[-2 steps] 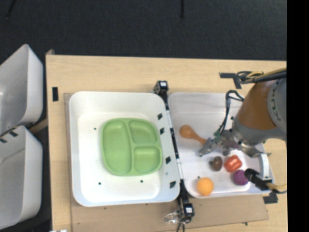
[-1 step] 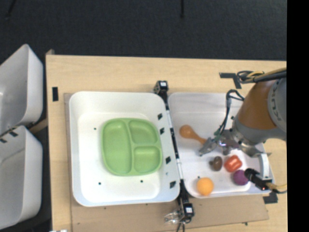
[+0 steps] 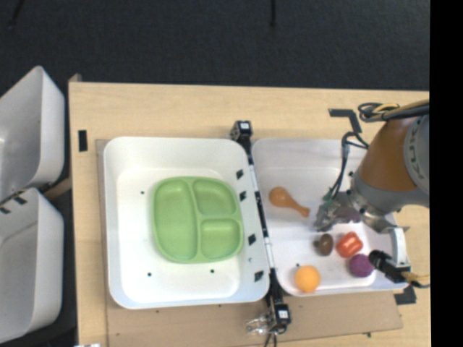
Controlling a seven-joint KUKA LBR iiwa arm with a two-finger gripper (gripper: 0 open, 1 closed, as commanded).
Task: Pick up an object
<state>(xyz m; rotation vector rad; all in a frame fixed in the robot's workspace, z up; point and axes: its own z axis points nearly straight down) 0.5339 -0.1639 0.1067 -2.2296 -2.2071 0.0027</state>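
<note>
Hand (image 3: pixel 325 219), finger state unreadable, is hovering in the right white bin (image 3: pixel 289 157) just above a small dark-brown rounded object (image 3: pixel 323 244); probably light, smooth, rolling; pinching across its middle.

KUKA iiwa arm (image 3: pixel 394 166): rounded, bulky links in matte grey, with a broad orange band (image 3: pixel 382 157) wrapping the segment above the wrist. Below the band a grey wrist flange (image 3: pixel 376 199) narrows toward the gripper (image 3: pixel 323 220), a small assembly of dark metal and grey parts. Thin dark cables (image 3: pixel 350 147), one greenish, run along the outside of the arm from the upper link down to the gripper. A looped cable bundle (image 3: pixel 376 110) with a yellow strand sits near the top.
</note>
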